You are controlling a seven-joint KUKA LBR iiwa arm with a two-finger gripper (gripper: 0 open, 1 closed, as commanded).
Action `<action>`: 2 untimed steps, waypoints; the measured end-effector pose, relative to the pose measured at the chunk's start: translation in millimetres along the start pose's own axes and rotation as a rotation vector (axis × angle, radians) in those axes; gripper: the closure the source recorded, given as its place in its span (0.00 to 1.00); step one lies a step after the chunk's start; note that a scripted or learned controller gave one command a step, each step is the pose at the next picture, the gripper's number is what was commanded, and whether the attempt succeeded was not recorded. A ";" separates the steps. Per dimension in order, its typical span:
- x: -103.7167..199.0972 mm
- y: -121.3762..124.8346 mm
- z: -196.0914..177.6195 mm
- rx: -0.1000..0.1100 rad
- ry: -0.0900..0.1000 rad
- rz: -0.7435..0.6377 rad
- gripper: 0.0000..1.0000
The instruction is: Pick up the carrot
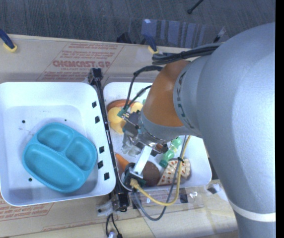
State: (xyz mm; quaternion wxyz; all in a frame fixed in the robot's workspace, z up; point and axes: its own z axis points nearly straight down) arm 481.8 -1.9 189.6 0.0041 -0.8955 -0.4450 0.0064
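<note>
The grey tool (132,145), its opening impossible to tell, is hanging above the small orange carrot (121,160); crowded neighbouring toys are risking a mis-grab.

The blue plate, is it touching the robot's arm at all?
Apart. In the camera view the blue plate lies in the left bin, while the arm reaches down into the right bin; the bins' rims lie between them.

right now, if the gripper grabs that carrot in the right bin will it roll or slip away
The carrot shows as an orange sliver against the right bin's left wall, so it probably cannot roll far. Its surface looks smooth, likely slippery. Neighbouring items crowd it, so a grasp may be awkward.
</note>
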 end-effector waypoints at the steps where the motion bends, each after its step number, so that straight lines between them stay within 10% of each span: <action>1: 42.4 -39.1 -1.0 -0.006 0.005 0.274 1.00; 2: 39.7 -38.0 -136.8 -0.010 0.011 0.290 1.00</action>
